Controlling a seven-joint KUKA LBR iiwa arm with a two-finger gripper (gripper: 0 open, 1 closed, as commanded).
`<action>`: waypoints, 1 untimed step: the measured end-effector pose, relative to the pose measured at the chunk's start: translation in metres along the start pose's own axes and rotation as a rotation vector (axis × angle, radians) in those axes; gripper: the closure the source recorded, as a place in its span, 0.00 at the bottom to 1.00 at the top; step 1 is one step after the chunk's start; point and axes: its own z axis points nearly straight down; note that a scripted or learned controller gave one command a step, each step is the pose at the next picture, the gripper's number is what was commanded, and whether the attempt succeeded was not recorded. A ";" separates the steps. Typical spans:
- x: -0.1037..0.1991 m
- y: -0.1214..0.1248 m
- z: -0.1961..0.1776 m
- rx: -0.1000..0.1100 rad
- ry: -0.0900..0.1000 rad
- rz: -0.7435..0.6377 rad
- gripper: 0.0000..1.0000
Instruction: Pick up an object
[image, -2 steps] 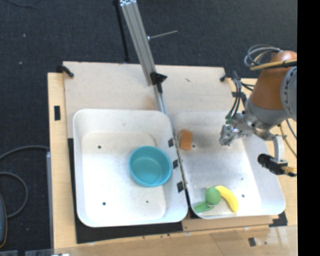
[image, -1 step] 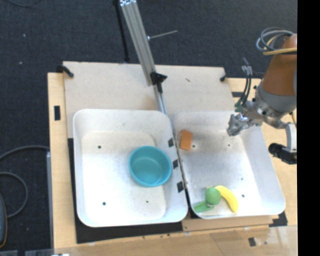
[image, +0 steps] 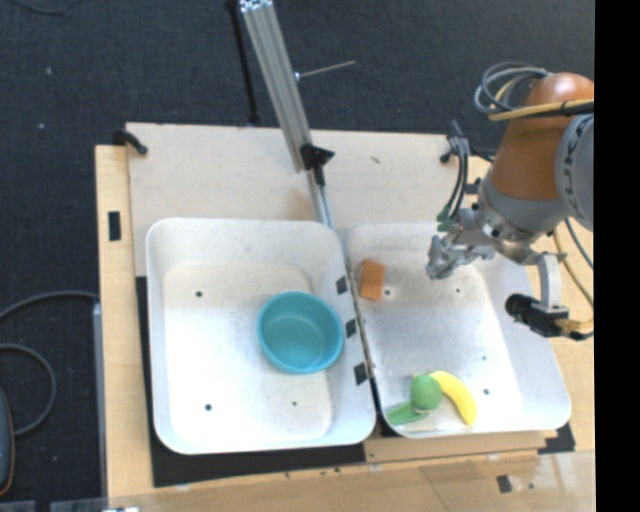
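Wooden bench (image: 220, 170) on dark carpet, two white bins. Left bin (image: 180, 250): blue bowl (image: 300, 332), centre-right. Right bin (image: 520, 370): orange block (image: 371, 280) upper left; green fruit (image: 426, 392) touching banana (image: 457, 396) at bottom. Gripper (image: 441, 262) at upper right, its state indiscernible.

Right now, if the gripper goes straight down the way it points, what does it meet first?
Probably the bare floor of the right bin under the gripper; the orange block lies off to one side. Depth is unclear.
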 end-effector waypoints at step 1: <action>0.054 -0.001 0.001 0.000 0.001 0.003 1.00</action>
